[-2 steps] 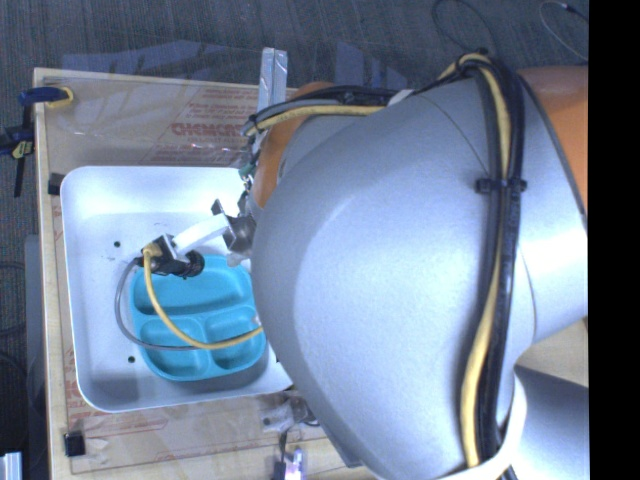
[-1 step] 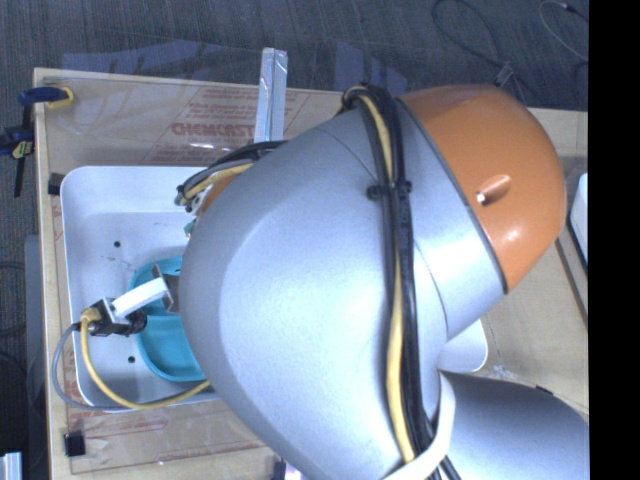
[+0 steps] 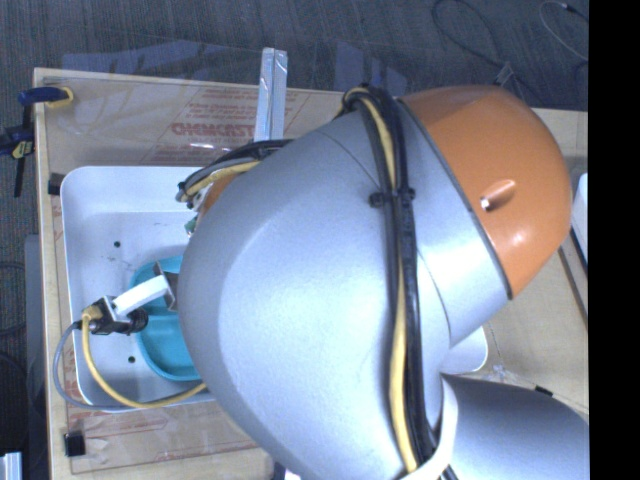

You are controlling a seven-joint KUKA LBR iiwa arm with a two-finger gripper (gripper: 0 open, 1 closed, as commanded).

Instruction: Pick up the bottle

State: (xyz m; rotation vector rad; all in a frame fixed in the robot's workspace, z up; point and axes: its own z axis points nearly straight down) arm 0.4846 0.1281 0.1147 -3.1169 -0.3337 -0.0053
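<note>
Arm across centre and right of frame, above left bin. Gripper hidden beneath arm body; finger state cannot be told. Blue object, possibly the bottle, at lower left in bin, beside yellow cable.

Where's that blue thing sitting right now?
The blue object lies in the left bin, toward its near edge, partly hidden under the grey arm, with a yellow cable looping just to its left.
</note>
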